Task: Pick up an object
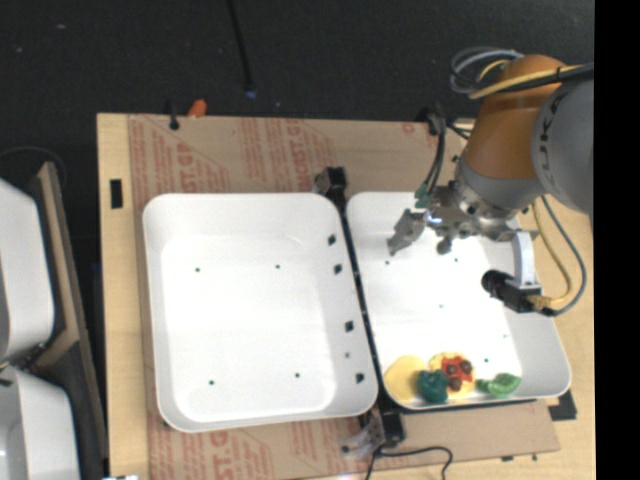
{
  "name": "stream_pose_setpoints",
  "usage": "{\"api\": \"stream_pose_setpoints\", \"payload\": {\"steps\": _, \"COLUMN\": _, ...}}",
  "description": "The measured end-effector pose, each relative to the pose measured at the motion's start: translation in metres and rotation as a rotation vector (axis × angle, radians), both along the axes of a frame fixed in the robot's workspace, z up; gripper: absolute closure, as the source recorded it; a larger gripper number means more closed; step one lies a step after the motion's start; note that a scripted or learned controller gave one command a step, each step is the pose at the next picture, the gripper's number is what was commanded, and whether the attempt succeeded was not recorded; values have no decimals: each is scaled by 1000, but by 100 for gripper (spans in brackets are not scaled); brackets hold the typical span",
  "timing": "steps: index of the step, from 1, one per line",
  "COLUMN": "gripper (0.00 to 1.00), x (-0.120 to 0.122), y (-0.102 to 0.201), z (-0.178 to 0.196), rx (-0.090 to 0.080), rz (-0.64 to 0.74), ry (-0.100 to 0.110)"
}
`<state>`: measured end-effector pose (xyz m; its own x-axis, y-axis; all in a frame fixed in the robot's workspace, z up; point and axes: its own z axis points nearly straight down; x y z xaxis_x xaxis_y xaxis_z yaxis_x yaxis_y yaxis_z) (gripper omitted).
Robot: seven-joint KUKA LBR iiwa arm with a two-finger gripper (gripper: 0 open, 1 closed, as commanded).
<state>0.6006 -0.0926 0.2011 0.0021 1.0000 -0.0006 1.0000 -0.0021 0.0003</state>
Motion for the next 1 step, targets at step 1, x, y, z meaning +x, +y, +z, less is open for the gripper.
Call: {"api": "stream_pose_setpoints", "payload": {"steps": 1, "gripper": 0, "x": -27, "y": 25, "z": 0, "rx": 1, "rz": 2, "ry": 0}}
